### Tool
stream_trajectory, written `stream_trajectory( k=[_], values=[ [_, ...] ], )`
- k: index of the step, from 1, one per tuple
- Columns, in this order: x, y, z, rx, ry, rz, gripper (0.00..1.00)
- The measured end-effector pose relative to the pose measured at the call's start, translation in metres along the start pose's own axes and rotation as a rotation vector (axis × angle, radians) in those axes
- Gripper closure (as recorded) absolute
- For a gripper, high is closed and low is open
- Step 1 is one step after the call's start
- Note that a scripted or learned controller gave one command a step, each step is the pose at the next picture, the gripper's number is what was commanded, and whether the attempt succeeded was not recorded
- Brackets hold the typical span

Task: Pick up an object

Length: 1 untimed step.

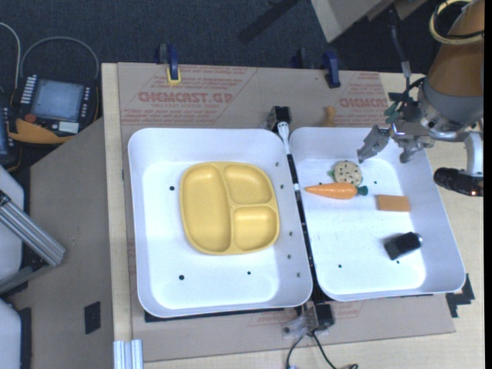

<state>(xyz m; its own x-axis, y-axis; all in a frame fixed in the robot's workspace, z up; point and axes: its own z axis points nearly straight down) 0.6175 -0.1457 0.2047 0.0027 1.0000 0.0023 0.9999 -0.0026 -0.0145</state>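
Four items lie in the right bin (430,271): cookie (347,172), carrot (333,192), orange block (393,203), black piece (403,245); the left bin (150,283) holds a yellow tray (228,206). My pincer (390,145) hangs spread wide and empty above the right bin's far side, just beyond the cookie, nothing between its fingers (370,144). I judge the cookie the nearest pick: I would centre over it, keep clear of the carrot touching or just beside it, come straight down, then close.
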Motion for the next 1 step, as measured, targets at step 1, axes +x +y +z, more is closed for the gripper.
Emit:
stream_trajectory(
  k=[1],
  values=[
    [0.0003,0.0029,-0.0078,-0.014,-0.002,-0.003,0.00]
  ],
)
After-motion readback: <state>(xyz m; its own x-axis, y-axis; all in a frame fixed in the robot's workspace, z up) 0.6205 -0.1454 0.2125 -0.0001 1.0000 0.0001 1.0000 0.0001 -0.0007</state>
